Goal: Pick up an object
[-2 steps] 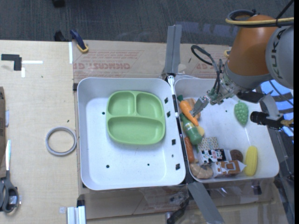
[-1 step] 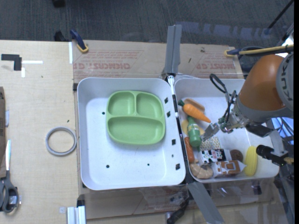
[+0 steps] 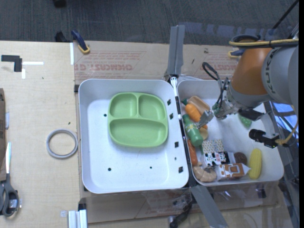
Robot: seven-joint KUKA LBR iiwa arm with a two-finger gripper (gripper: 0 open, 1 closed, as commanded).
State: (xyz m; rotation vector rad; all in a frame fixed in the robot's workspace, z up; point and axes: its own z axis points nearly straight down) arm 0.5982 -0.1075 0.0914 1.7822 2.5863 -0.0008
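The right bin (image 3: 273,141) holds a pile of toy foods along its left side: an orange carrot (image 3: 192,111), a tan bun (image 3: 199,102), a green vegetable (image 3: 195,136), a patterned box (image 3: 213,151) and a bread piece (image 3: 205,175). A yellow corn cob (image 3: 255,163), a brown donut (image 3: 240,157) and an orange-and-white carton (image 3: 232,171) lie near the front right. My gripper (image 3: 207,117) is low in the bin, right beside the carrot and bun at their right edge. I see nothing clearly held in it.
The left bin (image 3: 92,165) bears a green divided plate (image 3: 138,119). A small green item (image 3: 245,121) lies under the arm. On the bench to the left are a tape ring (image 3: 62,143) and scissors (image 3: 8,198); a blue clamp (image 3: 80,41) sits at the back.
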